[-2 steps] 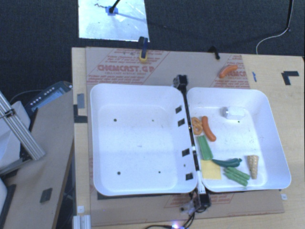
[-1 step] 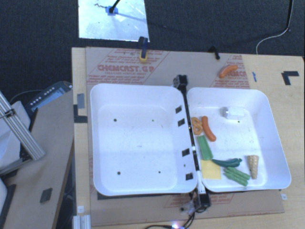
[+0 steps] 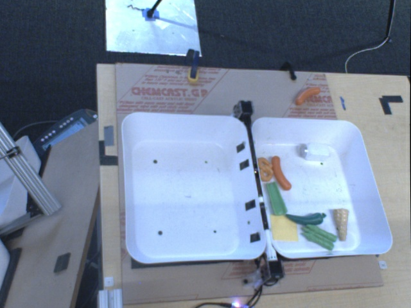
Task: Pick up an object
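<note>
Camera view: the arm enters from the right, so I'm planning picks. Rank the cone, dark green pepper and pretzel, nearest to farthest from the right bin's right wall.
1. The cone, close to the right wall, toward the front.
2. The dark green pepper, mid-bin, front.
3. The pretzel, against the left side.
</note>
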You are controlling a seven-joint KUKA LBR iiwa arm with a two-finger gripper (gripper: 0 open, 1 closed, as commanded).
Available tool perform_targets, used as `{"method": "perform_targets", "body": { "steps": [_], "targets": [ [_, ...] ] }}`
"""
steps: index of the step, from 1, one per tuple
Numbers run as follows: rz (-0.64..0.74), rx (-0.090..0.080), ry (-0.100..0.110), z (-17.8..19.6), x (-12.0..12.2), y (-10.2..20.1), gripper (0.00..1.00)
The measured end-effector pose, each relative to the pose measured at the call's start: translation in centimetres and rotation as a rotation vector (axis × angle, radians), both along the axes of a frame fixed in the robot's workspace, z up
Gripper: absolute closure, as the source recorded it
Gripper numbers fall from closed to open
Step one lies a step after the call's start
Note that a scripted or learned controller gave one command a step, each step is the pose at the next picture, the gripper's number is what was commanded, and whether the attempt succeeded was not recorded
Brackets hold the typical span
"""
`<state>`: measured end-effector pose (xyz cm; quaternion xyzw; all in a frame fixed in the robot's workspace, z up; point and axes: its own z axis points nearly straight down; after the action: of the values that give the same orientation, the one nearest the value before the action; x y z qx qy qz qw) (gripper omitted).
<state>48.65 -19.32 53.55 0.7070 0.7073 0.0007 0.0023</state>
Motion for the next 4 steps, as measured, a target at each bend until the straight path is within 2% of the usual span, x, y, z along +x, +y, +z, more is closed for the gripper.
{"method": "perform_targets", "body": {
  "steps": [1,2,3,4],
  "targets": [
    [0.003,0.006,0.015,-16.3,0.0,3.2,1.0],
    [0.008,-0.001,-0.013,-3.6,0.7,7.3,1.0],
    [0.004,0.001,-0.002,-1.4,0.0,6.9,1.0],
    [-0.006,-0.002,0.001,-2.4,-0.1,-1.8,1.0]
  ]
}}
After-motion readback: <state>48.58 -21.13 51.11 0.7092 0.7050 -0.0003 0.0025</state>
